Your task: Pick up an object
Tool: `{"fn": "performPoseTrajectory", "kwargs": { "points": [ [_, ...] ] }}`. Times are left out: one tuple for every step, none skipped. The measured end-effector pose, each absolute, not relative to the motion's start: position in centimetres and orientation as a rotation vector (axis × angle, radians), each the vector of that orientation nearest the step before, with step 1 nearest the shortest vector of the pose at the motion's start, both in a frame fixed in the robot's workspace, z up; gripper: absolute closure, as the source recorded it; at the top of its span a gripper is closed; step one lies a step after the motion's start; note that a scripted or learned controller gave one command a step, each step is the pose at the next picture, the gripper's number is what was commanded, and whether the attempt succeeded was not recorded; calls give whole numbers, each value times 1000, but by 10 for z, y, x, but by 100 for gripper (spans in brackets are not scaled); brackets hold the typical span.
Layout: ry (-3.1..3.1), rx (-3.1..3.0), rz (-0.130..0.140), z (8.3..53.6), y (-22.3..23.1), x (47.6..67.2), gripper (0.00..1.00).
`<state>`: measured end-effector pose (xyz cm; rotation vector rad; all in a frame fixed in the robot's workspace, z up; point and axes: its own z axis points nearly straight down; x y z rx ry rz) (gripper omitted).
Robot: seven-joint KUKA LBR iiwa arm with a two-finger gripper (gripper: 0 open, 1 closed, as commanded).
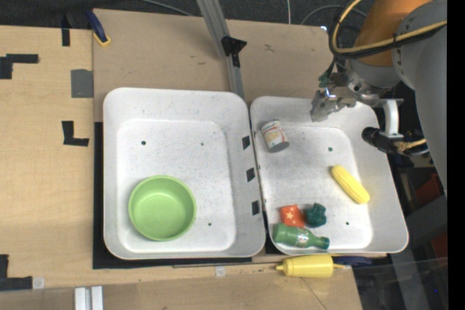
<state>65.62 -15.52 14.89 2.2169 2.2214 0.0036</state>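
Gripper [322,107] hangs over the back edge of the right bin [378,225], near its back-right corner, nothing under it; can't tell from this angle what state it's in, and nothing is visibly held.

Risks from here, as I judge them:
- nearest candidate is the small can [273,135], lying on its side near the back-left corner of the right bin. A tipped cylinder can roll off a pinch, or skid into the divider wall
- yellow banana-shaped piece [350,184] sits mid-bin toward the right edge; curved, so an off-axis pinch could squirt it out
- front cluster is crowded: orange piece [290,215] and dark teal piece [315,214] touching or nearly so, green bottle [300,237] just in front of them along the front edge. Descent there could hit two things at once, or jam a finger on the front wall

Relative to the tool: can is nearest, toward the left edge and slightly forward; banana piece is forward, roughly below; cluster is well apart at the front.

Green bowl [162,207] is in the left bin [174,102], front-left area, far from the arm. Yellow bottle [309,266] lies outside on the bench past the right bin's front edge, probably not a sensible target
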Motion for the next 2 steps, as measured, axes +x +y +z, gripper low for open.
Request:
{"fn": "performPoseTrajectory", "kwargs": {
  "points": [
    [2222,2216,4,193,-150,655,100],
    [2220,2217,4,245,-152,646,100]
  ]
}}
